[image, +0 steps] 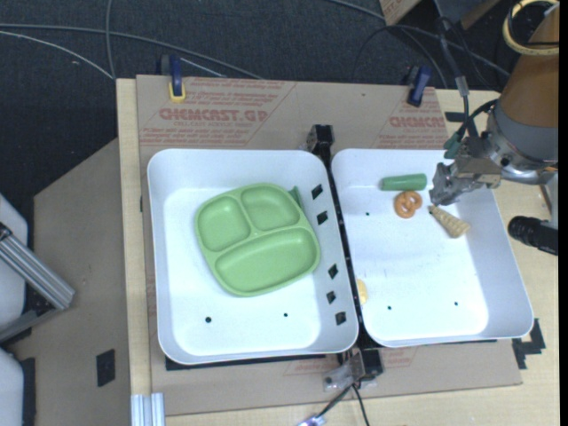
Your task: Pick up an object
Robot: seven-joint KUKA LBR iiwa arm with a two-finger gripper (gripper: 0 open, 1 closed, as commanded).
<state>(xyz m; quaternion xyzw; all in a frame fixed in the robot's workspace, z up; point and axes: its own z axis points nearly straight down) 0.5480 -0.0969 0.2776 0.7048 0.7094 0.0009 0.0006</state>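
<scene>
Green plate (257, 240) sits in the left bin (169, 238), well left of my gripper (441, 190), which hangs over the right bin (497, 300) w/ cone (450, 222) just below it, pretzel (407, 204) and green stick (403, 182) just left; finger state: can't tell.

Arm reaches in from the right, gripper (441, 193) pointing down.

One fixed camera looks down at a slant on both bins (169, 238).
</scene>
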